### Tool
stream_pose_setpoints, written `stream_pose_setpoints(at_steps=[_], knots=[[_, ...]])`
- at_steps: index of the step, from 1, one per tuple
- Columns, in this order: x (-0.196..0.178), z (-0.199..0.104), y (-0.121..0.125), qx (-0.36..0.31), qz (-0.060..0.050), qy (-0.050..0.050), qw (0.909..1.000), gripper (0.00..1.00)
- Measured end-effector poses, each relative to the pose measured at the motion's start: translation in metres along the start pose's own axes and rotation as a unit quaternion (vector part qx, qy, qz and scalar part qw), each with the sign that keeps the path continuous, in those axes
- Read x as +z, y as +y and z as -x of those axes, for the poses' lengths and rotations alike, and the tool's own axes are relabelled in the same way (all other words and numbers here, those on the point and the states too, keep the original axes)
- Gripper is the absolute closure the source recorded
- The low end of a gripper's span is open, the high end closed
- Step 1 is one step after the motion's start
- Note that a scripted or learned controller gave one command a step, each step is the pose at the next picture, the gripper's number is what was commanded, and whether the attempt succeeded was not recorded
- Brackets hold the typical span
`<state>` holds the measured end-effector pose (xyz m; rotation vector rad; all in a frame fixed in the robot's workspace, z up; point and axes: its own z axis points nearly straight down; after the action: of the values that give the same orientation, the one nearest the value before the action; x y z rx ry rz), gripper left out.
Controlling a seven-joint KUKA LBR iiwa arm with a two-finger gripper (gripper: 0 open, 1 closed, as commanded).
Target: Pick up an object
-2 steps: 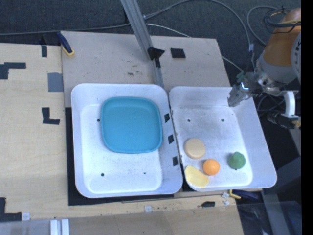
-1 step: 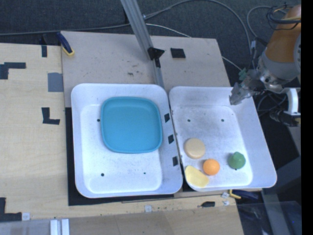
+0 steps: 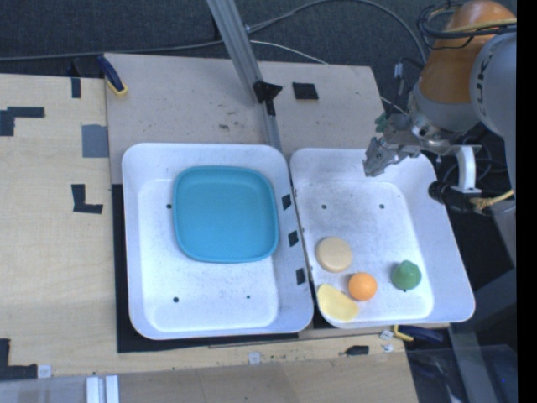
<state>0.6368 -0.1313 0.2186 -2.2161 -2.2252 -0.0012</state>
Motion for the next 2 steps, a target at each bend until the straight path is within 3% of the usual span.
stream_pose_setpoints(at_steps=[2], knots=[[0.0, -0.103, -0.002, 0.0, 0.0, 0.0, 1.0, 1.0]])
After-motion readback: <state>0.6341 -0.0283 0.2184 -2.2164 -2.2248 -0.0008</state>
